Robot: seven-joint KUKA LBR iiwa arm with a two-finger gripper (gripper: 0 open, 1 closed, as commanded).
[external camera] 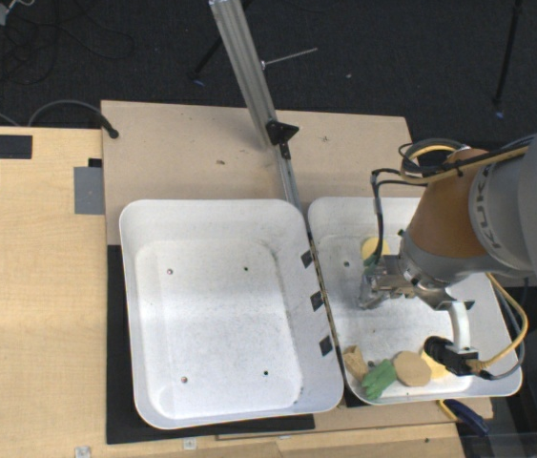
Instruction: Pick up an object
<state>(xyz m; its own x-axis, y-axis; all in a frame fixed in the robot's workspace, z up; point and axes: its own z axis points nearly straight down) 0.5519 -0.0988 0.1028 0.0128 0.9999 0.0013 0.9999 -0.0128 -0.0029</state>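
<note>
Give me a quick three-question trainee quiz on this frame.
1. True or false: the gripper is over the left bin.
2. Which lies nearest the right bin's front edge? A) green object B) yellow object C) metal rail
3. Fill in: the tan disc lies just ___ of the green object in the picture.

Key: 1 false, it is over the right bin; 2 A; 3 right.

Robotics lab: bench (249,151), 2 bins (211,313)
</note>
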